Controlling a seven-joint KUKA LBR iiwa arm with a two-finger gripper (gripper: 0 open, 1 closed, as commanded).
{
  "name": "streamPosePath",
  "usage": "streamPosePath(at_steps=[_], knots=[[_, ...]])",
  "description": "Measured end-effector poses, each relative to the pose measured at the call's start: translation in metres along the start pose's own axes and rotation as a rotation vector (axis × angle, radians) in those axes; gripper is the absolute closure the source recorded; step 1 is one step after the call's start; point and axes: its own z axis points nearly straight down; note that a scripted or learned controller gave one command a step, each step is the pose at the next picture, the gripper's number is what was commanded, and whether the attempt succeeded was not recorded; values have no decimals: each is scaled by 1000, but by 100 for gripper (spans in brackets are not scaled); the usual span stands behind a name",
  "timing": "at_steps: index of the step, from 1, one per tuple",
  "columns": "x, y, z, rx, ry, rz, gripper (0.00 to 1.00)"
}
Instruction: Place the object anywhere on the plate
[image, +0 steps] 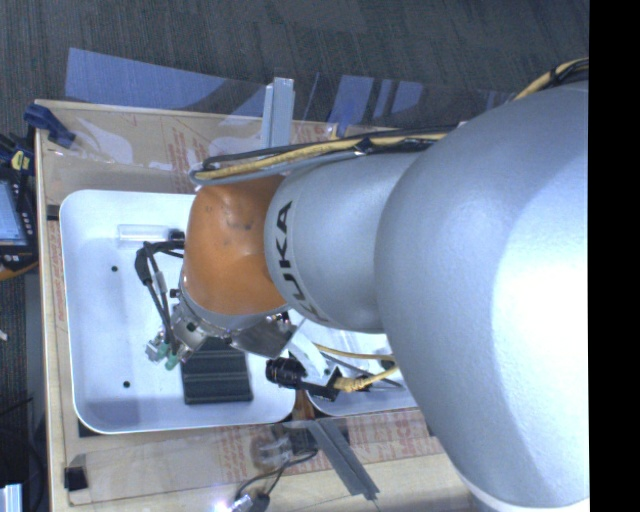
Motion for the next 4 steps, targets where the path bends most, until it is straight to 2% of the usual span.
streamPosePath(at_steps=[1,2,3,4], knots=[[36,33,85,2,0,286,100],[28,27,-41,-3,-3,-131,100],[30,28,-162,-6,-1,-43,100],[35,33,85,-1,-1,201,100]])
